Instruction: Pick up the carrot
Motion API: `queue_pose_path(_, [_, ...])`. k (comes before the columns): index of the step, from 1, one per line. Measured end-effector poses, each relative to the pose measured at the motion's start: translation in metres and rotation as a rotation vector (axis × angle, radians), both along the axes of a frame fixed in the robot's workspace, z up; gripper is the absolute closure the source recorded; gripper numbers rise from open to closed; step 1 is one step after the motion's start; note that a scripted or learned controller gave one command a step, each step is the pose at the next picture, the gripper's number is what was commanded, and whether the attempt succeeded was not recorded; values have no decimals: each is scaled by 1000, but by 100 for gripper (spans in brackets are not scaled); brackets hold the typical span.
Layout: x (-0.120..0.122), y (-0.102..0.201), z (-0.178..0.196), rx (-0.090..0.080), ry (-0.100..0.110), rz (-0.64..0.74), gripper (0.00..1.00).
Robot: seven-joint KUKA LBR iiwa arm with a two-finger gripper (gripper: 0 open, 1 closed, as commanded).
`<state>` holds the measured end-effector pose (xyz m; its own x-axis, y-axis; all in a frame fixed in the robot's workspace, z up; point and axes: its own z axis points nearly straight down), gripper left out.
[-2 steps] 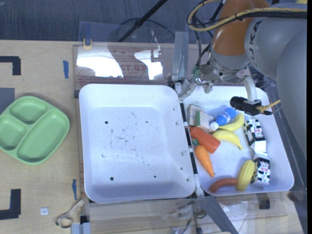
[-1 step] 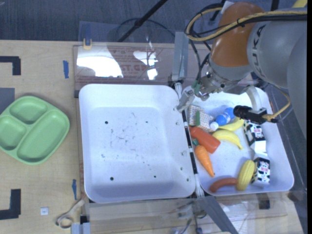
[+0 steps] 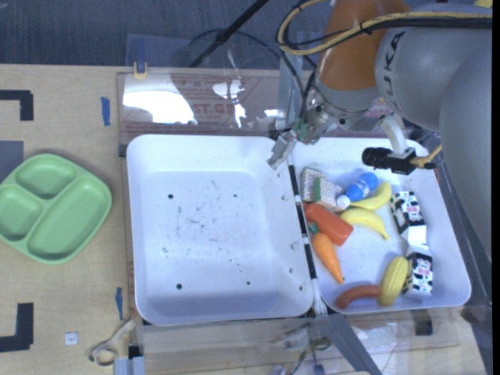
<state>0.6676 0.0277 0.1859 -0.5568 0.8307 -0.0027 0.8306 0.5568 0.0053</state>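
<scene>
Carrot: you will find it in the right bin, hard against that bin's left wall, lying flat with its thick end up toward the far side and its tip pointing toward the near edge. A red pepper-like piece lies touching its upper end, and a small patterned packet sits just beyond that, so your cleanest approach, by my judgement, is across the carrot's free lower half. Other stock in the same bin: a blue bottle, two bananas, a lemon, a sausage along the near wall, and black-and-white cartons on the right side. The left bin carries nothing you need. Gripper: it hangs over the far end of the ridge where the two bins meet, well apart from the carrot, nothing in it; whether the fingers are apart or together you cannot tell at this angle. The pick looks not yet begun. A green tray rests on the counter to the left, clear of the work.
</scene>
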Motion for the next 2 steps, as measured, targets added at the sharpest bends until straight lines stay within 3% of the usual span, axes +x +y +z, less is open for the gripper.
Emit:
queue_pose_path(1, [0, -24, 0, -1, 2, 60, 0])
queue_pose_path(2, [0, -24, 0, 0, 1, 60, 0])
